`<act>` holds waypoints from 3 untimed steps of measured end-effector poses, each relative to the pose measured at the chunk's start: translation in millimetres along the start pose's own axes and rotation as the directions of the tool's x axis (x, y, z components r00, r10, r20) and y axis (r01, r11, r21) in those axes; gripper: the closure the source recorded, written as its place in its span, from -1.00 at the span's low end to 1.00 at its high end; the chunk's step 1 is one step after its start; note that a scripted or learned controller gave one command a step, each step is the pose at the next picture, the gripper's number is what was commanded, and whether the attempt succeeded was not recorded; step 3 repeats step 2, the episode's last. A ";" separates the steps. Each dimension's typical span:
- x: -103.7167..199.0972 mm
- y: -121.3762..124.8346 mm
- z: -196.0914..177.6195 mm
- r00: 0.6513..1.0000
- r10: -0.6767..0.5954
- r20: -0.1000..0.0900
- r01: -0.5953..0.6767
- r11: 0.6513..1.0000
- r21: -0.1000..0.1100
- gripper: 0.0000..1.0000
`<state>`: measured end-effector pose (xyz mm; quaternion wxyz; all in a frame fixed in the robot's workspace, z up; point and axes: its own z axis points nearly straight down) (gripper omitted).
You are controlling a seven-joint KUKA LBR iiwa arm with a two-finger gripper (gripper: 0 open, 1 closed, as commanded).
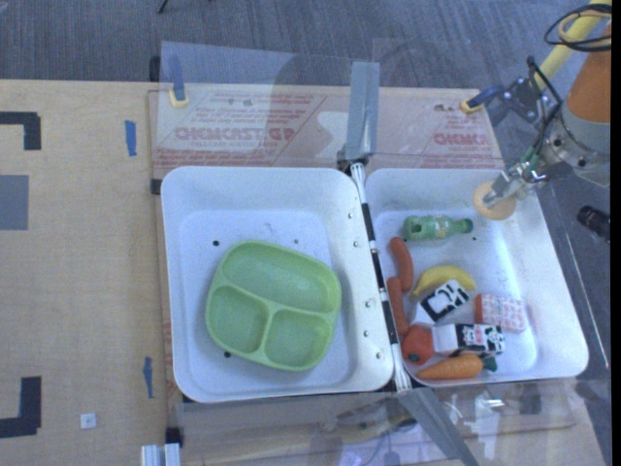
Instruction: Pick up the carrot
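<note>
Jaws at upper right of right bin, state impossible to tell. Carrot at lower edge, crowded by tomato, cow-print box, banana.

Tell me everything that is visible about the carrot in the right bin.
The carrot is orange, smooth and toy-like, probably plastic, tapering toward its left end, with a dark green stub at its right end. It lies flat, nearly horizontal, along the near wall of the right bin. It appears to touch the red tomato-like toy above its tip and the black-and-white carton just behind it.
</note>
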<state>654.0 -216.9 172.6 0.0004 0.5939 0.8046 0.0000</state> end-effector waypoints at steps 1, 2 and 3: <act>23.2 -2.6 -37.1 0.998 0.062 0.003 -0.062 0.998 -0.003 1.00; 22.9 -1.3 -48.2 0.998 0.060 0.006 -0.060 0.998 -0.008 1.00; 22.9 -1.3 -48.2 0.998 0.060 0.006 -0.060 0.998 -0.008 1.00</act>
